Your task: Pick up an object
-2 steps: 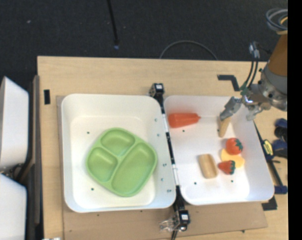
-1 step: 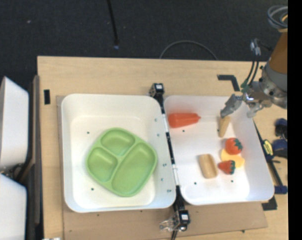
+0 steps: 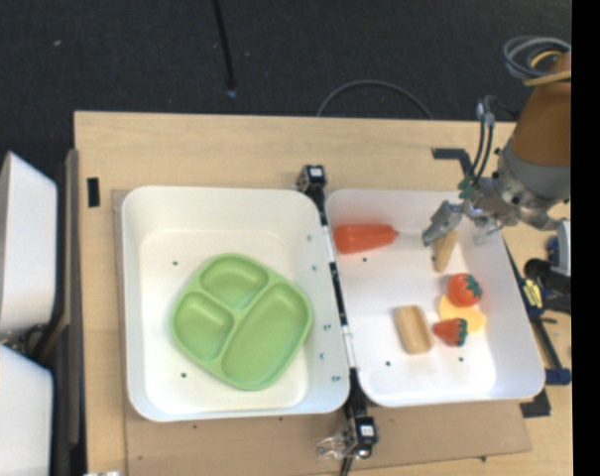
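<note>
One carrot (image 3: 364, 237) lies left-right.

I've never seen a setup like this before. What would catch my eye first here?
Probably the bright green divided plate, lying alone in the left white bin. Next, the toy food in the right bin: an orange carrot near its top left, a tan bread roll and two strawberries lower down. The gripper hangs over that bin's upper right.
</note>
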Action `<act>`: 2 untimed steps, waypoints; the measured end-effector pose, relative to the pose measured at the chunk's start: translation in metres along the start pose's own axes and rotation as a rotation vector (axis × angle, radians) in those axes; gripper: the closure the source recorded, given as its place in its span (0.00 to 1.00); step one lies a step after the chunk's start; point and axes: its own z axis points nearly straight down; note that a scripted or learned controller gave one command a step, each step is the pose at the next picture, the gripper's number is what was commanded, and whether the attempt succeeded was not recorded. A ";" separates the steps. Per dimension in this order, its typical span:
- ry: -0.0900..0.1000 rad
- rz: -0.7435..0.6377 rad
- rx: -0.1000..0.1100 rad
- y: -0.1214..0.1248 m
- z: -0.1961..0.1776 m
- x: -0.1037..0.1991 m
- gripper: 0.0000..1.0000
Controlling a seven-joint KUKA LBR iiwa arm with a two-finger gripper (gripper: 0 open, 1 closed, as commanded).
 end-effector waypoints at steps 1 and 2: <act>-0.001 0.003 -0.001 0.003 0.048 -0.011 0.00; 0.000 0.004 -0.001 0.000 0.106 -0.004 0.00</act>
